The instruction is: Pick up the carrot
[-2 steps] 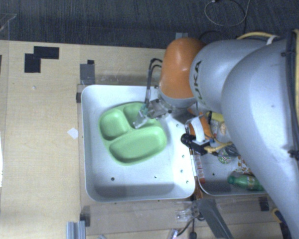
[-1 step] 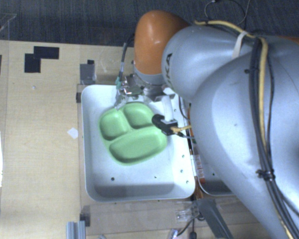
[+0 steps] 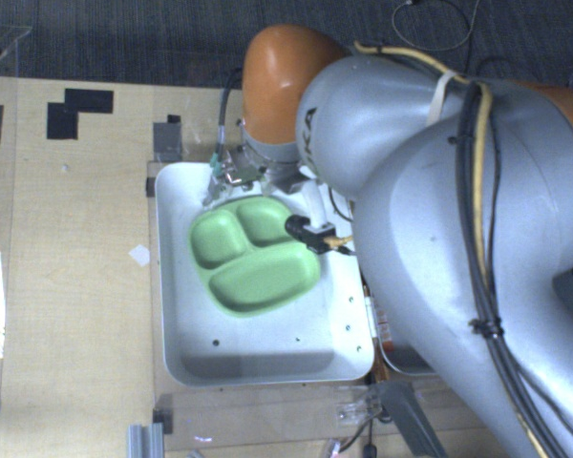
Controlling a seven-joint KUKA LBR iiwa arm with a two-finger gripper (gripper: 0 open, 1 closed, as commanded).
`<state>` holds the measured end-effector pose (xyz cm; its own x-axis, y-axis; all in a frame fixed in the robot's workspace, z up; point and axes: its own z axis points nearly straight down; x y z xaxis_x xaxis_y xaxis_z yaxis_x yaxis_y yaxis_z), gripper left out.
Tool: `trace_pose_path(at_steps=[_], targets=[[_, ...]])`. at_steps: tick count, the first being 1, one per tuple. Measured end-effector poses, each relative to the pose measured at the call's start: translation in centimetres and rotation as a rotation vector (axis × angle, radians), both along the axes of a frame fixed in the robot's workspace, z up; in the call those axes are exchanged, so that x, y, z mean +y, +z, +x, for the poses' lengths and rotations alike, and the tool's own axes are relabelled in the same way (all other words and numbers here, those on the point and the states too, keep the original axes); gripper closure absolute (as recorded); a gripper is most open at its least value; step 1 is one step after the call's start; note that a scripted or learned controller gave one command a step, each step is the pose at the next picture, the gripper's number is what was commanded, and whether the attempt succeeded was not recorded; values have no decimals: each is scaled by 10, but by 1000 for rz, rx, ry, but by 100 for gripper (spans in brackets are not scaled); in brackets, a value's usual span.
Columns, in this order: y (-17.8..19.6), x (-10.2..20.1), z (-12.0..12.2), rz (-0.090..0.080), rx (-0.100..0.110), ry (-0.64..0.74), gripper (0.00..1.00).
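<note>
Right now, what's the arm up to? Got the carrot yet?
Gripper down at the white bin's far edge, beside the green divided plate. Fingers hidden by the wrist. Can't make out a carrot. Arm covers the right side.

Glossy white plastic bin — smooth matt-green plastic tray — pale wood-look bench.

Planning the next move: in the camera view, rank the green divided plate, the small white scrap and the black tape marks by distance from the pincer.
1. Green divided plate, in the white bin, just below the pincer.
2. White scrap, on the bench left of the bin.
3. Black tape marks, far upper left.
</note>
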<state>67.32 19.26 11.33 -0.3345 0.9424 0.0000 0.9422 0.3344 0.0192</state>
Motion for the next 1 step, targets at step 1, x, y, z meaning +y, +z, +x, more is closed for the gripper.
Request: trace_pose_path(at_steps=[1], targets=[[-8,26,4,-1,-18,-322,0]])
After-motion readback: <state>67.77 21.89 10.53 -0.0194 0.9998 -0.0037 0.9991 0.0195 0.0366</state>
